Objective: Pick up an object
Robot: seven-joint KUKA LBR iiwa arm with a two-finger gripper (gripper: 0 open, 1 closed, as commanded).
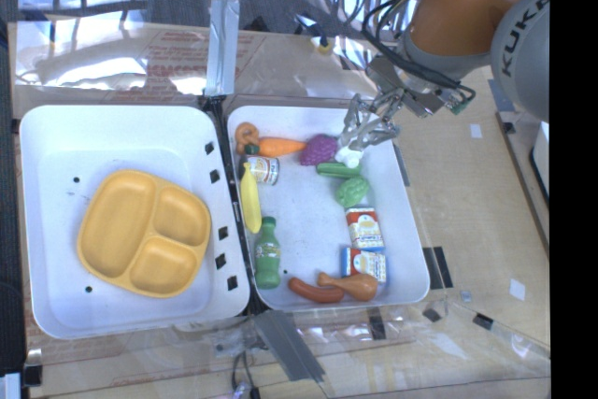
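Green toy point(334, 169) lying under spread gripper point(360, 145), far right bin point(411, 229); risking slipping against crowding purple grapes point(320, 149).

KUKA iiwa arm point(509, 23) — grey casing, rounded and smooth, with black "KU" lettering on the light-grey link at the right edge. Orange band point(467, 0) above the wrist, glossy, dome-shaped, bright highlight on top. Dark grey collar under the orange section. Black cables point(397, 5) loop off the left side of the wrist, several strands bundled. Flat grey mounting plate below the collar with a small green-tinged part at its right end. Gripper point(364, 134) — metallic silver linkage, thin bars and pivots, slim fingers; tips look pale.
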